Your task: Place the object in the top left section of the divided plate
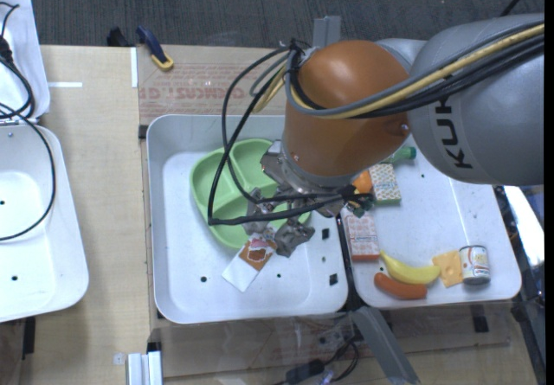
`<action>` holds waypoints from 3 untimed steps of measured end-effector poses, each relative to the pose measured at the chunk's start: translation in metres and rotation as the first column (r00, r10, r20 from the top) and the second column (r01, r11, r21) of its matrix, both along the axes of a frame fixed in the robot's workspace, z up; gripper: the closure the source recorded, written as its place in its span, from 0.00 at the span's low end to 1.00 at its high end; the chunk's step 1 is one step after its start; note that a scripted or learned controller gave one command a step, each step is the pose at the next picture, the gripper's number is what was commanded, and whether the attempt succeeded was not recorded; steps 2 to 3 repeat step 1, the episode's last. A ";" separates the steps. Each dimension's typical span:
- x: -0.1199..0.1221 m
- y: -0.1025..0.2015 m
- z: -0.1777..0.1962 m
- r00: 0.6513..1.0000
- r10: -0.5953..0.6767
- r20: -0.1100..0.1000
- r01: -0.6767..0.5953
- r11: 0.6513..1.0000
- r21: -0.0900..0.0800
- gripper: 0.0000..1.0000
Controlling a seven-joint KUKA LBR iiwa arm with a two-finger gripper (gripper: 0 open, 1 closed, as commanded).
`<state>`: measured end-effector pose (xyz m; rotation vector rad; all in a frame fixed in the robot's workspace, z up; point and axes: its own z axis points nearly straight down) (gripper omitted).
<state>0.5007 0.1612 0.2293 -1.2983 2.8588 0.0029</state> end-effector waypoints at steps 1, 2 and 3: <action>0.032 -0.053 -0.031 1.000 0.000 -0.001 0.000 1.000 -0.001 1.00; 0.032 -0.053 -0.031 1.000 0.000 -0.001 0.000 1.000 -0.001 1.00; 0.032 -0.053 -0.031 1.000 0.000 -0.001 0.000 1.000 -0.001 1.00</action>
